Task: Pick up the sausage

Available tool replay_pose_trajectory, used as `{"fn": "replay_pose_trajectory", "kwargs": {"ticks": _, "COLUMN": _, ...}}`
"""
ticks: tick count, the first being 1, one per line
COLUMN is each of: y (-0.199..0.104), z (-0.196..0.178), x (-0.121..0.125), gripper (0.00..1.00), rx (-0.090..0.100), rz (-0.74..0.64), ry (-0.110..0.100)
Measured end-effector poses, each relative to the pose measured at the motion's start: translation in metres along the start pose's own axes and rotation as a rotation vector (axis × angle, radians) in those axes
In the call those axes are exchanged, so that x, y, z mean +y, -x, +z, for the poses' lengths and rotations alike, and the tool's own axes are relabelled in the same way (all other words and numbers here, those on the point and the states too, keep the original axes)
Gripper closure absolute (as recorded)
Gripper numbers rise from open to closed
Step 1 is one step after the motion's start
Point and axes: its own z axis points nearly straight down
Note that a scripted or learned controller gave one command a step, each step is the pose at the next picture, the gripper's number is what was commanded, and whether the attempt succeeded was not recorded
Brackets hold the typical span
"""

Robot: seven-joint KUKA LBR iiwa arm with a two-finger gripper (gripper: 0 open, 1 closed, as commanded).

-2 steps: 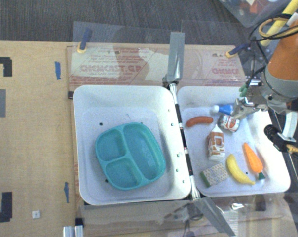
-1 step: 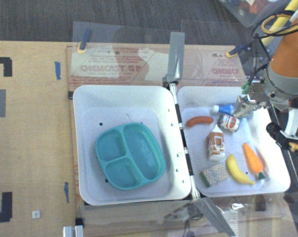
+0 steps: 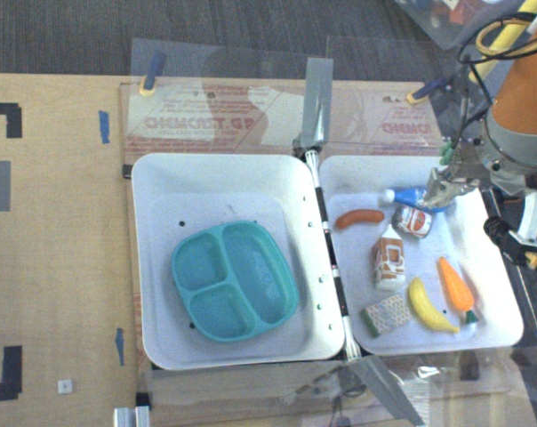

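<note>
Approach step: my pincer (image 3: 442, 185) hovers at the right bin's (image 3: 508, 327) far edge, its opening not discernible, holding nothing visible; the sausage (image 3: 359, 218) lies leftward, so I must shift over it.

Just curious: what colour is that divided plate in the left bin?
Teal, a three-compartment plastic plate, seen in the camera view.

A robotics lab: a cardboard-topped bench (image 3: 55, 238) bears two white bins (image 3: 153, 238) with toy food, blue tape marks (image 3: 103, 126) at nine o'clock, cabled arm (image 3: 517, 105) at two o'clock, grey carpet (image 3: 206, 16) at twelve.
</note>
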Motion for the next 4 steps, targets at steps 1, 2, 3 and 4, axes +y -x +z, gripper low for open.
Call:
{"fn": "replay_pose_trajectory", "kwargs": {"ticks": 1, "y": 0.045, "z": 0.035, "x": -0.015, "gripper": 1.0, "rx": 0.001, "rz": 0.303, "ry": -0.018}}
{"fn": "replay_pose_trajectory", "kwargs": {"ticks": 2, "y": 0.05, "z": 0.054, "x": -0.01, "gripper": 1.0, "rx": 0.0, "rz": 0.47, "ry": -0.019}}
{"fn": "replay_pose_trajectory", "kwargs": {"ticks": 3, "y": 0.053, "z": 0.062, "x": -0.028, "gripper": 1.0, "rx": -0.001, "rz": 0.639, "ry": -0.02}}
{"fn": "replay_pose_trajectory", "kwargs": {"ticks": 4, "y": 0.058, "z": 0.091, "x": -0.029, "gripper": 1.0, "rx": -0.005, "rz": 0.982, "ry": -0.021}}
